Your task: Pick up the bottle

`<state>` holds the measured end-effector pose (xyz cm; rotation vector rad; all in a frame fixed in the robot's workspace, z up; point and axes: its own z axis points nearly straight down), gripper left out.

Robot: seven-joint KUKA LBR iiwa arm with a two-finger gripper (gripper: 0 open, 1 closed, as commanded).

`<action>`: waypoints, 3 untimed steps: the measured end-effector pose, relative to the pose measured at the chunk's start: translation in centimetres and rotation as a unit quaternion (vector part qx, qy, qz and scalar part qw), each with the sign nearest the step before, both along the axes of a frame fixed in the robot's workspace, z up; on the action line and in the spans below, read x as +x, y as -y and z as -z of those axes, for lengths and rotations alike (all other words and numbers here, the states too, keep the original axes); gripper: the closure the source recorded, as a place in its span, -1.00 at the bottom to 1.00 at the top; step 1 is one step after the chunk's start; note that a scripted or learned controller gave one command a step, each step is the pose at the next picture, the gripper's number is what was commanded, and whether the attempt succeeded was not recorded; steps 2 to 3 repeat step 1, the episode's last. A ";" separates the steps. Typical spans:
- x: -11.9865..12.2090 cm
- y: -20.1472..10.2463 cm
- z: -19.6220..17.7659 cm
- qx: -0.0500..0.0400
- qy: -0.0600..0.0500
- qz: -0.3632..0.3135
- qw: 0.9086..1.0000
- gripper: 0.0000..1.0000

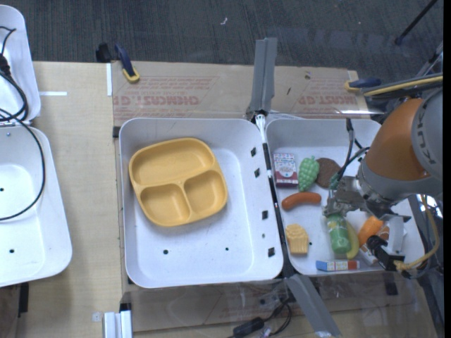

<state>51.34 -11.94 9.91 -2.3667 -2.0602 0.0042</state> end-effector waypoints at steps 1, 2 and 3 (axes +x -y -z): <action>-3.6 -5.6 -12.0 -0.002 0.001 0.139 0.990 1.00; -3.6 -5.6 -12.0 -0.002 0.001 0.139 0.990 1.00; -3.6 -5.6 -12.0 -0.002 0.001 0.139 0.990 1.00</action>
